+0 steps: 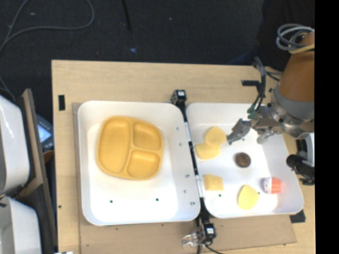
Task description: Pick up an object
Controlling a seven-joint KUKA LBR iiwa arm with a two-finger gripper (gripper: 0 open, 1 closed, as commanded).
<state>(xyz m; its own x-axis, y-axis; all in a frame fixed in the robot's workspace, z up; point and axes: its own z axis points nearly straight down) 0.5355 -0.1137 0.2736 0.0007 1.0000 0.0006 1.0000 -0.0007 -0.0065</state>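
From the camera view we look down on a wooden counter (132, 78) with two white bins side by side. In the left bin (90, 194) we see a yellow divided plate (130, 147) lying toward the far half, with bare white floor along the near edge and both sides.

In the right bin (286, 205) we count a yellow disc (215, 136) overlapping a second yellow piece (207, 151) near the divider, a yellow block (213, 182) near the front left, a yellow lemon (247, 197) by the near rim, a brown puck (243, 160) in the middle, and a small orange-and-white toy (270, 185) near the right rim.

The arm reaches in from the right. Its pincer (249, 133) hangs over the bin's far half, fingers spread wide with nothing between them, the left finger close beside the disc and the puck just below. Bare floor lies around the puck.
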